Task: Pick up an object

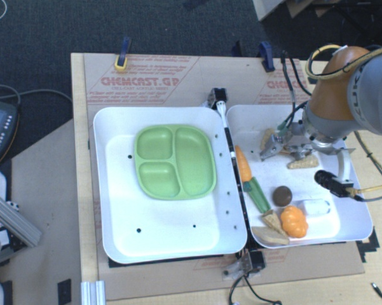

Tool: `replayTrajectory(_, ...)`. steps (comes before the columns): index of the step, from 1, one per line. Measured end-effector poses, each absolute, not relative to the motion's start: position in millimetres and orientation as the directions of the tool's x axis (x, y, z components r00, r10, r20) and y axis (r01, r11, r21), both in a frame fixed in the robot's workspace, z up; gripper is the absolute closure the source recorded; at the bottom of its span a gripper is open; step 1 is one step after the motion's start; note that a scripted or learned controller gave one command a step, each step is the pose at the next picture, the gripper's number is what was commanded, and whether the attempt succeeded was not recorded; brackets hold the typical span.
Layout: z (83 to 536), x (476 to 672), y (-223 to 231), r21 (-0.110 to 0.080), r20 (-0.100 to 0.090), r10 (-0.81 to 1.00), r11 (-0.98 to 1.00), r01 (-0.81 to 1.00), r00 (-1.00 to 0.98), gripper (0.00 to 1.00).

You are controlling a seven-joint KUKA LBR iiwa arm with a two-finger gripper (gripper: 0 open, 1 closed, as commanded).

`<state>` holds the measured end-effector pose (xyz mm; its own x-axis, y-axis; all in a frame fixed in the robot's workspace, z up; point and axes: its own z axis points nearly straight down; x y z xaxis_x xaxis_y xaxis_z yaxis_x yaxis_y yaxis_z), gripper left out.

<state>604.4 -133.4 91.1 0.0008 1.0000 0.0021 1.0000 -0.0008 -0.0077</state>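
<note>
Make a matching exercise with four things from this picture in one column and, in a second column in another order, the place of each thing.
Things
1. pale green plastic divided plate
2. carrot with orange root and green stem
3. small round orange fruit
4. brown round ball

Places
A. along the left wall of the right bin
B. in the left bin
C. near the front edge of the right bin
D. middle of the right bin, just above the orange fruit

Pairs: 1-B, 2-A, 3-C, 4-D

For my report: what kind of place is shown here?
Probably a robotics lab: two shallow white plastic bins on a clamped brown board, a grey robot arm, loose cables on dark carpet.
</note>
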Motion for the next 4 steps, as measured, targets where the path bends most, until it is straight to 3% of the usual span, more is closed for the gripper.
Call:
replayTrajectory(1, 84.3, 604.2, -133.1, -0.003, 0.001, 1.000, -0.001, 1.000, 0.001, 0.00)
replayTrajectory(2, 95.7, 604.9, -133.5, 0.000, 0.000, 1.000, -0.002, 1.000, 0.002, 1.00)
replayTrajectory(4, 192.8, 620.7, -139.5, 0.007, -0.002, 1.000, 0.001, 1.000, -0.001, 1.00)
